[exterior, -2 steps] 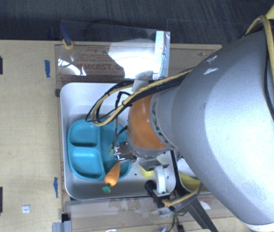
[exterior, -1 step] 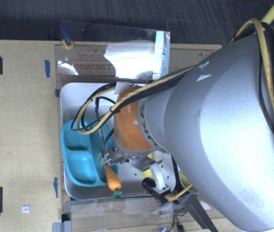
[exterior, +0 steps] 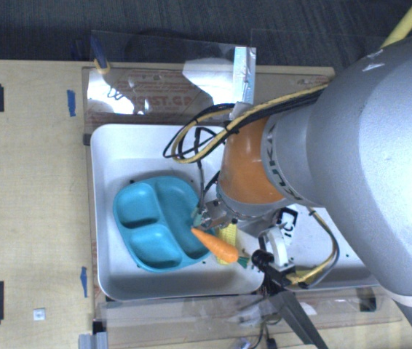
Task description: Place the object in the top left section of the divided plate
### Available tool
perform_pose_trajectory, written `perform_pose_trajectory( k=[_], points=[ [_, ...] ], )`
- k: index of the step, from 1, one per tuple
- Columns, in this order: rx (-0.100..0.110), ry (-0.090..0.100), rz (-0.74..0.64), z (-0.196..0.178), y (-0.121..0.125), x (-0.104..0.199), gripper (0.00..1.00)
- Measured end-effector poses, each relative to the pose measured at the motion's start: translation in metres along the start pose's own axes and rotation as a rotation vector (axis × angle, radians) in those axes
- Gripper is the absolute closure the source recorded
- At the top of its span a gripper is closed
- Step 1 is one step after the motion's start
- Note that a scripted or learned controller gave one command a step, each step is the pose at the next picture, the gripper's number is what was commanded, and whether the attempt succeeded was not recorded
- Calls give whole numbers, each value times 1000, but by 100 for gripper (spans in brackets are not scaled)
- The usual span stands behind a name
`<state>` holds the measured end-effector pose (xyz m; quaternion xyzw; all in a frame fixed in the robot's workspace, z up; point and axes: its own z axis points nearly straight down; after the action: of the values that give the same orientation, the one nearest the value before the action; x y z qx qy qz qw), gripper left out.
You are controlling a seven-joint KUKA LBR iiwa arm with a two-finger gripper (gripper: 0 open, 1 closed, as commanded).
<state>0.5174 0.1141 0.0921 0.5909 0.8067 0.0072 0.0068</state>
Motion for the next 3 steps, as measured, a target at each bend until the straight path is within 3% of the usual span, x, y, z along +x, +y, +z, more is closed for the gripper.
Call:
perform_pose_trajectory(
  k=[1, 2, 3],
  points=[
    [15, 4, -334, -227, 29, -14, 100],
    [12, 6, -846, -343, 7, -14, 100],
    [17, 10, -914, -344, -74, -135, 100]
  ],
)
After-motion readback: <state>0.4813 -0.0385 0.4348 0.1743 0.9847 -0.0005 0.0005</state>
